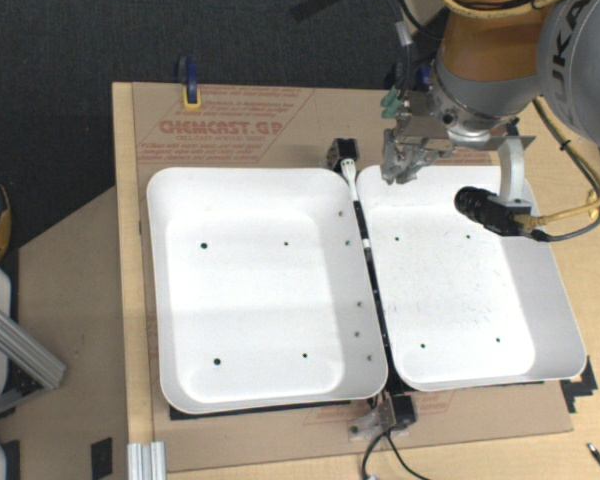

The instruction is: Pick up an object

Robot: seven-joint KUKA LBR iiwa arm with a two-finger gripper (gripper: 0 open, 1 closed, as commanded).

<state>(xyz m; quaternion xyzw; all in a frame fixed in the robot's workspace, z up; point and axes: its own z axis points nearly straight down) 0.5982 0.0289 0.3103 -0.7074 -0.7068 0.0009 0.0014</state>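
No pickable object can be made out in either bin; only small dark dots mark the white floors. Gripper (402, 168) hangs over the far-left corner of the right bin (540, 298), beside the divider w/ the left bin (180, 268), apparently mid-attempt. Nothing sits between its fingers; whether they're spread or closed can't be told. Bins rest side by side on a board (230, 118), prob. to keep them fixed.
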